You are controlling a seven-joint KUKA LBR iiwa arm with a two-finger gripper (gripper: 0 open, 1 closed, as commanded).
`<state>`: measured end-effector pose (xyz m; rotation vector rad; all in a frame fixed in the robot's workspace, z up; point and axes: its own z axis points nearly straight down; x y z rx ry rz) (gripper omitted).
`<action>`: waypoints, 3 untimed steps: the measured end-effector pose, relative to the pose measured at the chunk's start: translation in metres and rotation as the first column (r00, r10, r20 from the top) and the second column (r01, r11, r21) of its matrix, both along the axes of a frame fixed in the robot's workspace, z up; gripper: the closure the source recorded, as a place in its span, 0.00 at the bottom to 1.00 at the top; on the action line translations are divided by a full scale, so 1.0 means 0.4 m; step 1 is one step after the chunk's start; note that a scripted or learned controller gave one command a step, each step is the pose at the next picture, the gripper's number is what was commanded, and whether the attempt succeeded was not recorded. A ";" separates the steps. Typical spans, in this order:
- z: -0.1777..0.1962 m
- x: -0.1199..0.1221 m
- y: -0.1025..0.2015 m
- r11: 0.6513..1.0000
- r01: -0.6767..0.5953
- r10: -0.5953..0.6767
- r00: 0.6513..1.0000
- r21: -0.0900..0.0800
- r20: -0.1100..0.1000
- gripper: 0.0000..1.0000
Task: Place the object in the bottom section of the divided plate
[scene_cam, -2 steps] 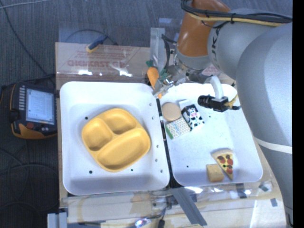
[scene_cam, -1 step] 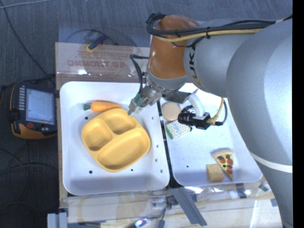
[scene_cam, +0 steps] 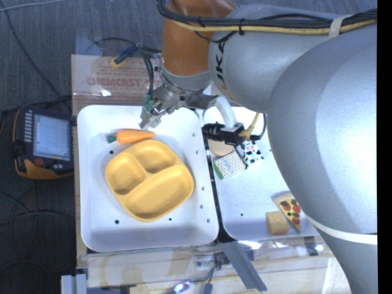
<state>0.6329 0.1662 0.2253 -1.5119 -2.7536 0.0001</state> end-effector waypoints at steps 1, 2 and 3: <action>-0.174 0.023 0.123 1.000 -0.012 0.012 1.000 -0.003 -0.002 1.00; -0.268 -0.046 0.141 0.962 0.271 -0.271 0.962 0.009 0.014 1.00; -0.010 -0.083 0.151 0.957 0.291 -0.291 0.957 -0.002 0.000 1.00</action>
